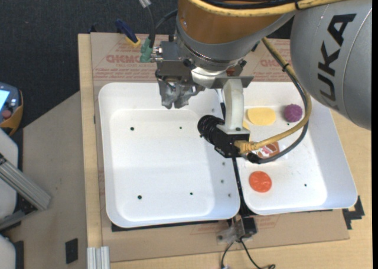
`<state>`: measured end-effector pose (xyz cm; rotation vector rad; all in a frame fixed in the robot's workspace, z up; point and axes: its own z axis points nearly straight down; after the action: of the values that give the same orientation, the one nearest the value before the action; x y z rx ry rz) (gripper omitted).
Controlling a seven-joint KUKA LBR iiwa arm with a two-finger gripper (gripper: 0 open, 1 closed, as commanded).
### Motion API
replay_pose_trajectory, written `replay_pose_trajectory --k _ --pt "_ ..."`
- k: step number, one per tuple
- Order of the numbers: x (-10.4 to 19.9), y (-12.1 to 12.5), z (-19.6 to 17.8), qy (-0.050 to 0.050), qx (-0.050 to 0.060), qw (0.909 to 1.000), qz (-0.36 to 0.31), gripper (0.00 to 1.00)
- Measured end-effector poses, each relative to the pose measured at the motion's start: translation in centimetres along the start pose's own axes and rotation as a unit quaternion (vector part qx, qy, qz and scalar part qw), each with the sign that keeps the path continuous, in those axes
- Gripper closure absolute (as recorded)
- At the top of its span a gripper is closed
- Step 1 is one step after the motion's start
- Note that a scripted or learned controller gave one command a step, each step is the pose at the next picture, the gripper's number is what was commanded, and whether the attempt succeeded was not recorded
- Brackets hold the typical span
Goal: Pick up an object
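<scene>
Writing: "UKA" on the grey arm [342, 55]; red print on the cardboard [118, 59], illegible.
Objects: yellow slab [261, 116], purple ball [292, 112], orange ball [260, 182], all in the right bin [331, 173].
Gripper [174, 97]: over the left bin [112, 143] at its far edge; cannot tell whether released or clenched.

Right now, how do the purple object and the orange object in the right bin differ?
Colour: the purple object is dark violet, the orange object bright red-orange. Place: the purple object lies at the far side beside a yellow piece; the orange object lies nearer the front edge. Both are small, roundish, in the right bin.
</scene>
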<state>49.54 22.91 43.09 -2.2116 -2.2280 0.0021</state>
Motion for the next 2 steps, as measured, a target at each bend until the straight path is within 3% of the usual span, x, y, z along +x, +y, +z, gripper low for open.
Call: replay_pose_trajectory --k 1,2 --pt "-0.5 -1.7 -11.2 0.003 -0.008 1.0000 0.003 1.00" --pt "-0.5 -1.6 1.5 -0.004 0.005 1.0000 0.004 1.00"
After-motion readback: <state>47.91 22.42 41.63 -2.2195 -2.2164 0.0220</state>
